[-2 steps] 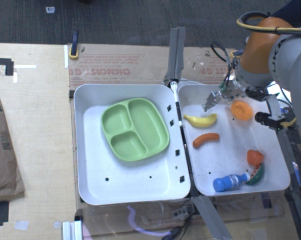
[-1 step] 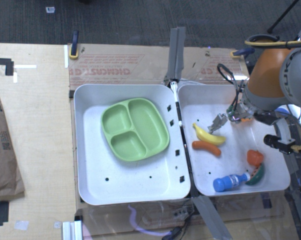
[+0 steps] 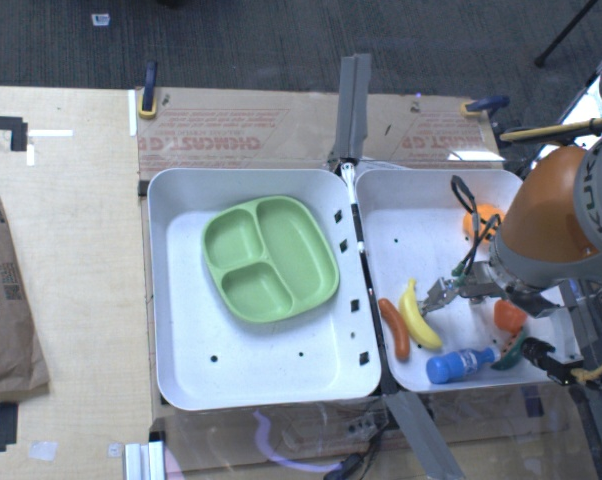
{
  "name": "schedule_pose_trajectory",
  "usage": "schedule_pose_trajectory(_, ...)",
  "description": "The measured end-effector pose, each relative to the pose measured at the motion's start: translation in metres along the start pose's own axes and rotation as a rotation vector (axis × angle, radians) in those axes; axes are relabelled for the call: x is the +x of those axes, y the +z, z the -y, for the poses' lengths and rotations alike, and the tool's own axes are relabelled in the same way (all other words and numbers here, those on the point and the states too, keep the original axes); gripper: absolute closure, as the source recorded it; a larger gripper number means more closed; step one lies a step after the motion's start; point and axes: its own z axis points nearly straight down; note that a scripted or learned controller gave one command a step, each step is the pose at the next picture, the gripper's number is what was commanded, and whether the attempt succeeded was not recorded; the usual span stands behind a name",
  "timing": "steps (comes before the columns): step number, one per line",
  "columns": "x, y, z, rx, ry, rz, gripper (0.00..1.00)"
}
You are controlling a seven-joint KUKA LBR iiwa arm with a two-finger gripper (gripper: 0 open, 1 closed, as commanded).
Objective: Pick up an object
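Blue bottle (image 3: pixel 459 364) lies at right bin (image 3: pixel 421 223) front; tool (image 3: pixel 439 295) slightly open, empty, just beside banana (image 3: pixel 418 317); nothing lifted, grasp not yet made

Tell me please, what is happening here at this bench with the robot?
The arm reaches into the right bin from the right side. Its gripper is low in that bin, just right of the yellow banana, and nothing can be seen between its fingers. A red sausage and a blue bottle lie close by. The left bin holds a green divided plate.
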Motion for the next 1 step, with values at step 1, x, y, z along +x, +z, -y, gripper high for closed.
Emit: schedule_pose_trajectory(1,0.0302,-0.0002,0.0321,-0.001,-0.027,0.0,0.0)
